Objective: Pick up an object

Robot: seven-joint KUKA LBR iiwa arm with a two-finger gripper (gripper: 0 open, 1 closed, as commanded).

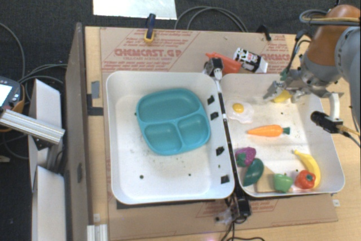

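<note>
**Gripper at the far end of the right bin, over a yellow piece**

While the arm (333,42) reaches in from the right with its orange band above the wrist, the gripper (285,90) sits low at the far end of the right bin (333,163). A small yellow object (281,97) lies right at its tip; whether that piece is actually gripped cannot be told from this angle.

Toy foods are spread through the same bin: a fried egg (240,110) near the divider, an orange carrot (267,131) in the middle, then purple grapes (246,154), a dark green vegetable (253,171), a green pepper (282,182), a red tomato (305,179) and a yellow banana (309,165) along the near end.

The left bin (127,178) holds a teal divided plate (172,121), lying flat near its centre, well apart from the gripper
</note>
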